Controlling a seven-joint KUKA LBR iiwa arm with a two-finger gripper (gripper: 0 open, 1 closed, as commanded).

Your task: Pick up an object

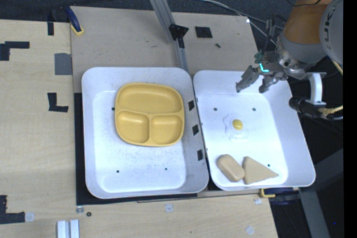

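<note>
End effector (pixel 255 84) spread, nothing btwn fingers, fried egg (pixel 237 126), white w/ yellow yolk

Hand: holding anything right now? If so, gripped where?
Nothing held. The hand hangs open over the far end of the right bin, with nothing between its fingers. The fried egg, bread roll and wedge lie on the bin floor.
</note>
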